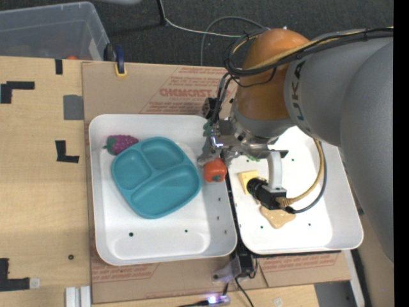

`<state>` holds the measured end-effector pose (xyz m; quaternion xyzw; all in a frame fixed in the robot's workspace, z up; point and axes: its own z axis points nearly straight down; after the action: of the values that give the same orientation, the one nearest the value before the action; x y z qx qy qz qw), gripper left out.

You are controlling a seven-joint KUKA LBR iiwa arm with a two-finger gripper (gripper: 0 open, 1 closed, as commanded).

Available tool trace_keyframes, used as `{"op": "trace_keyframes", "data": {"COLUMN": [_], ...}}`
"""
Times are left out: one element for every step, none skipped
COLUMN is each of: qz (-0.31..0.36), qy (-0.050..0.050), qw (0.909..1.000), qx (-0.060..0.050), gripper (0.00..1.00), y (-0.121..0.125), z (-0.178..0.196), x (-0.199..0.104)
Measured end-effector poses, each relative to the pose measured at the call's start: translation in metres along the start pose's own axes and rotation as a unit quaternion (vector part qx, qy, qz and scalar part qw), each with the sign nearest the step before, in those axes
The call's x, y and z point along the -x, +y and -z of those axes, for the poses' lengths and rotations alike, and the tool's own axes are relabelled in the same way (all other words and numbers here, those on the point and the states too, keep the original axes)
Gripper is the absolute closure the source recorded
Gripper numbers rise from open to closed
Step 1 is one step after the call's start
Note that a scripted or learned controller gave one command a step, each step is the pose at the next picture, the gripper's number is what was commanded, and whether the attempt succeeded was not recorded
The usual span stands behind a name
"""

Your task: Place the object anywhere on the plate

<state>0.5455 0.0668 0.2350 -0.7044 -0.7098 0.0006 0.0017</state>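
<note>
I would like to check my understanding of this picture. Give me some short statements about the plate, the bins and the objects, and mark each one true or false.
1. The blue plate lies in the left bin. True.
2. The plate has one single flat surface. False: it is divided into three compartments.
3. A bunch of purple grapes lies beside the plate's upper left edge. True.
4. The orange object rests on the plate. False: it is at the plate's right, near the divide between the bins, under the gripper.
5. The right bin contains a tan, flat object. True.
</note>
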Motion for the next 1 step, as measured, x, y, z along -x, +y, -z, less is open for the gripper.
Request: {"op": "trace_keyframes", "data": {"qz": [0.000], "qy": [-0.001], "qw": [1.0000], "qx": [-0.001], "gripper": [1.00], "y": [-0.0274], "z": [-0.0045], "x": [-0.0526]}}
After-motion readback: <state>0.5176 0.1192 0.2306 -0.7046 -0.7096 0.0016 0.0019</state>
